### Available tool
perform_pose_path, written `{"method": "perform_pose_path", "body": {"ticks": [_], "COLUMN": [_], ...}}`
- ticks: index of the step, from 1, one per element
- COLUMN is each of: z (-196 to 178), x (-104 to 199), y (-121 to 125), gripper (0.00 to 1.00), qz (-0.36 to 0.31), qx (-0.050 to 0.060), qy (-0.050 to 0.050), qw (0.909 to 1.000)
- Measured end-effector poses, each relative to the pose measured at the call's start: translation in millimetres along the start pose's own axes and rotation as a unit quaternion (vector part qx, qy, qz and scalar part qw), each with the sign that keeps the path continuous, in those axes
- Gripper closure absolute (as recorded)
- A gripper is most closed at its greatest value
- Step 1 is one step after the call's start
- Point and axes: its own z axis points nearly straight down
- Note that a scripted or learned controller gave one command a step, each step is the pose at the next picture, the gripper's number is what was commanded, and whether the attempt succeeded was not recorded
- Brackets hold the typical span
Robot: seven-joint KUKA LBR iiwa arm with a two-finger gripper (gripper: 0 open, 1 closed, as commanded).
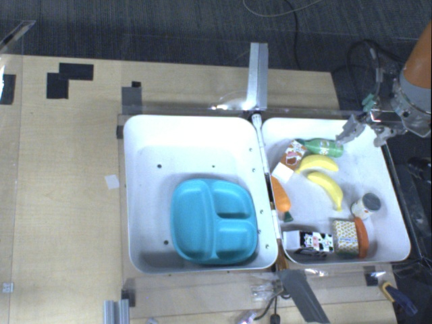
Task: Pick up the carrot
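The carrot [279, 194] is orange with a green tip and lies lengthwise against the left wall of the right bin [398, 211]. My gripper [366, 131] hangs over the bin's far right corner, well away from the carrot to its upper right. Its two fingers are spread and open with nothing between them. The grey wrist with its orange band reaches in from the right edge.
The right bin also holds a green bottle [321, 146], two bananas [327, 187], a small red packet [293, 155], a grey round lid [370, 202], a patterned box [345, 236] and a black-and-white box [309, 241]. A blue divided plate [214, 220] sits in the left bin [145, 181].
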Motion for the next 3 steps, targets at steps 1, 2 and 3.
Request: {"method": "perform_pose_path", "body": {"ticks": [1,2,3], "z": [-64,-111,-83], "x": [-6,66,47], "y": [-21,-5,-38], "gripper": [0.00,0.00,0.00], "qz": [0.180,0.276,0.503], "qx": [-0.001,-0.001,0.001], "qy": [0.000,0.000,0.000], "qw": [0.9836,0.9612,0.8642]}}
